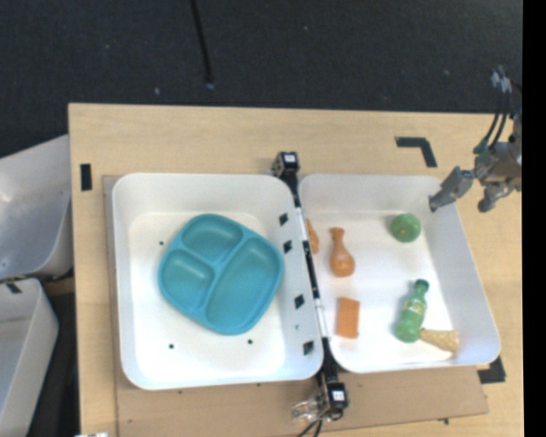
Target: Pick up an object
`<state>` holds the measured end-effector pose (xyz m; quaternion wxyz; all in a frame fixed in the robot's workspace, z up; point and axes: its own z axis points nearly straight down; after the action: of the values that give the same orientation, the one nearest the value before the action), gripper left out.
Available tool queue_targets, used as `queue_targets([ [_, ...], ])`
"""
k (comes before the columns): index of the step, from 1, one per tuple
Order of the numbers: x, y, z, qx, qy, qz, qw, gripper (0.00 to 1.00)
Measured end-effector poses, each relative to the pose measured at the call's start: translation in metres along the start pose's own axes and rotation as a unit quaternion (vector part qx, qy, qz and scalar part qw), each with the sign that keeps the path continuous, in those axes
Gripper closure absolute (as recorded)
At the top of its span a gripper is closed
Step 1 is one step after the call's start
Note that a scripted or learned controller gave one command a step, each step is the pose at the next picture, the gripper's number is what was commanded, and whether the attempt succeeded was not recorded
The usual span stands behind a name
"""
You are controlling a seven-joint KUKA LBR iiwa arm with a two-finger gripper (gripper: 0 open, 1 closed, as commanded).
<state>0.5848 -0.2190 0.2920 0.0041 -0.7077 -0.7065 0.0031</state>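
1. The pincer (469,189) sits over the far right corner of the right bin (455,244), with the rest of the arm cut off at the frame's edge.
2. Its two fingers are spread apart, one (446,192) reaching over the bin's rim, the other just beside it to the right; nothing is between them.
3. The green ball (404,227) lies in that bin, near the pincer and apart from it.
4. Also in the right bin: an orange bottle (342,253) left of the ball, an orange block (348,318) below the bottle, a green bottle (412,312) and a cone (440,339) touching its base.
5. The left bin (136,244) holds a blue divided plate (220,273).
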Motion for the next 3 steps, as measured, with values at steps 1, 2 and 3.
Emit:
queue_targets([
  [1, 0.001, 0.002, -0.007, -0.006, -0.001, -0.001, 1.0000, 0.00],
  [2, -0.005, 0.010, 0.050, -0.003, -0.002, 0.000, 1.0000, 0.00],
  [3, -0.005, 0.020, 0.105, -0.004, -0.002, -0.001, 1.0000, 0.00],
])
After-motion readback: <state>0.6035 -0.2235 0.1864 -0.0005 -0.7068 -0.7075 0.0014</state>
